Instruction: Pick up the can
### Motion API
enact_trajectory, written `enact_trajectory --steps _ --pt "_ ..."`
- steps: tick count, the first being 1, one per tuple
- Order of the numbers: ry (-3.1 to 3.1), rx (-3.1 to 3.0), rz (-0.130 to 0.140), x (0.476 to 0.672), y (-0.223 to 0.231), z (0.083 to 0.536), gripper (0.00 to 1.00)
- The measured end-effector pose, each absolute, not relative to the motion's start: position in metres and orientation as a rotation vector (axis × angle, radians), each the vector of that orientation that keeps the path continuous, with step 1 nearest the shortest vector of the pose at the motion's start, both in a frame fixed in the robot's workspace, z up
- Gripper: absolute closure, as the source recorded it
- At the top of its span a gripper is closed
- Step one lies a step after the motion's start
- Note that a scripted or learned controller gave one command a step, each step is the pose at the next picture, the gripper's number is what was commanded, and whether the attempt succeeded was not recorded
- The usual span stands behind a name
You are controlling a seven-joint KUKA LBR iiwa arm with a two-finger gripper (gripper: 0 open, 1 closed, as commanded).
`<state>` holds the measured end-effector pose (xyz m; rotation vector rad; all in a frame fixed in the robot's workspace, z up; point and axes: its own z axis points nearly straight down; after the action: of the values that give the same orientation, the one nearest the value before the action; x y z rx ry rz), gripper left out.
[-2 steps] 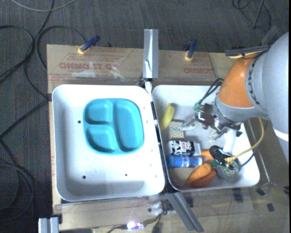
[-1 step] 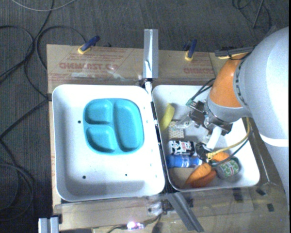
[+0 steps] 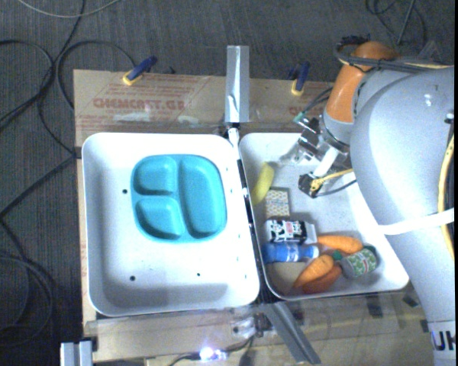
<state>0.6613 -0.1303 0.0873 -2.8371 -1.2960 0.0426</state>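
Nearest the camera, at the front of the right bin (image 3: 286, 139), the can (image 3: 360, 262) lay tipped on its side in the corner, pressed against two carrots (image 3: 320, 271) and close to a blue bottle (image 3: 288, 253) and a small printed carton (image 3: 284, 229), likely because the loose items had gathered along the bin's lower wall. Farther back sat a patterned card (image 3: 278, 202) and a yellow piece (image 3: 264, 181), while the left bin (image 3: 107, 227) carried a blue divided tray (image 3: 179, 197). At the far end the gripper (image 3: 314, 166) hung over bare bin floor, well apart from the can and holding nothing; its jaws seemed narrowly parted, though the view was too coarse to be sure.
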Motion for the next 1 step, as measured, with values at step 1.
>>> enact_trajectory --steps 1 --pt "-1.306 -2.858 0.013 0.6663 -0.1302 0.0985 1.0"
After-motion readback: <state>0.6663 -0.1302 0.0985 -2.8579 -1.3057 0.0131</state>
